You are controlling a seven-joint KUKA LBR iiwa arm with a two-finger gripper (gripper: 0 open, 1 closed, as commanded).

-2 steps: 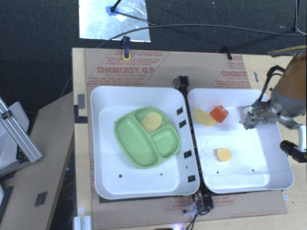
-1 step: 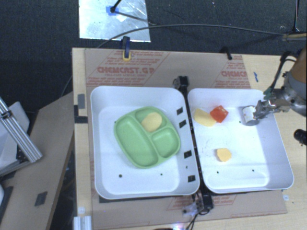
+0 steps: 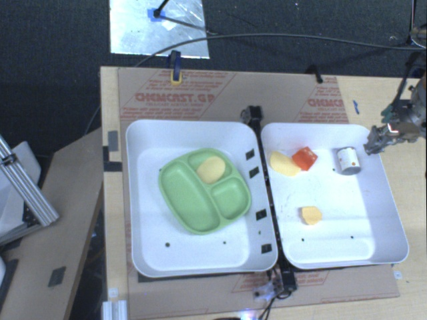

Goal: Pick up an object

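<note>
Camera view from above lets us see two white bins side by side on a brown board. We see the left bin (image 3: 143, 245) carrying a green divided plate (image 3: 193, 205), and a pale yellow rounded object (image 3: 212, 169) lies in the plate's upper compartment.

In the right bin (image 3: 380, 235) we count four small things. A yellow oblong piece (image 3: 283, 164) lies near the bin's upper left part, and a red piece (image 3: 305, 158) touches it on its right side. A small silver can (image 3: 347, 160) lies on its side further right, apart from these two. A small yellow chunk (image 3: 311, 215) sits lower, near the middle of the bin, well apart from the others.

We find the gripper (image 3: 375, 141) at the right bin's upper right edge, just beside the silver can but not touching it. Nothing is seen between its tips. Its shape is dark and small for us, so we cannot tell how far it is spread.
</note>
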